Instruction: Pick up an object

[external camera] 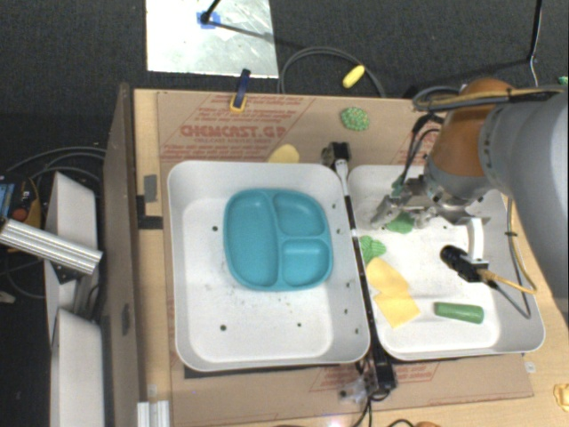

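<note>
The arm (524,149) is showing a smooth grey casing, an orange band (462,140) above the wrist, and thin dark cables trailing beside that band.

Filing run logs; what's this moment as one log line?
arm: over right bin | gripper: above green item | left bin: blue divided plate

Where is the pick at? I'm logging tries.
Done: the arm has reached the right bin, its tool low over a green piece. In hand: nothing visibly lifted. Left: grasping and raising; the yellow piece and green cylinder lie untouched.
</note>
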